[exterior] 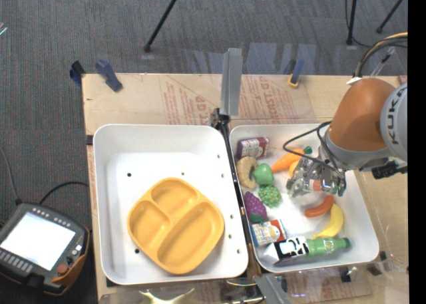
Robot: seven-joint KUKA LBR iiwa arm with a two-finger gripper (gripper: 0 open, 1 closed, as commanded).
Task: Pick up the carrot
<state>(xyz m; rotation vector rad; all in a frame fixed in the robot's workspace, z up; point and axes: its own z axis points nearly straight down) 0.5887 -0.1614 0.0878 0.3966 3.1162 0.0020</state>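
- Camera view: gripper (313, 179) low inside right bin (369, 219), in its upper middle part, grey arm (363, 126) with orange band coming in from the right.
- Fingers: cluttered metal parts, too small to read; cannot tell how far apart they are or whether anything sits between them.
- Carrot (286, 161) lies in right bin just left of the gripper and a bit above it, tilted, orange, green tip (307, 150) at its upper right end. Looks to be resting on the bin floor; contact with gripper not clear.
- Green pepper-like toy (263, 173) just left of and below the carrot, near touching.
- Broccoli (269, 195) below that green toy, left of gripper.
- Small can (252, 146) with dark red label up-left of the carrot, near the bin's top-left corner.
- Tan round cookie-like item (247, 171) left of the green toy, against the bin's left wall.
- Purple grapes (254, 206) lower left of broccoli.
- Red sausage (319, 206) just below the gripper; banana (333, 221) below that.
- Green bottle (313, 247) lying flat along the bin's bottom edge; small carton (267, 233) left of it.
- Left bin (120, 156) beside the right bin, holds yellow divided plate (175, 225), well apart from the carrot.
- Both bins sit on plywood tabletop (153, 96).
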